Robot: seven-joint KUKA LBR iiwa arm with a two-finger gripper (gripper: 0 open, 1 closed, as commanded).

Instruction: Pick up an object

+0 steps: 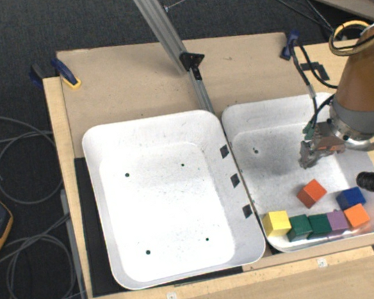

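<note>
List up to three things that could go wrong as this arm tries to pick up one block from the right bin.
1. The blocks are crowded along the near wall of the right bin: yellow block, two green, purple, orange and blue touch, leaving little room for the tool.
2. The red-orange block lies turned at an angle, so the grip may slip.

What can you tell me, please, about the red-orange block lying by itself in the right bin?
The red-orange block looks like a small solid cube, matte, with a brighter orange top face and darker red sides. It sits turned at an angle on the floor of the right bin, apart from the row of coloured blocks along the near wall. Nothing touches it. The gripper hangs just beyond it, not holding it.
</note>
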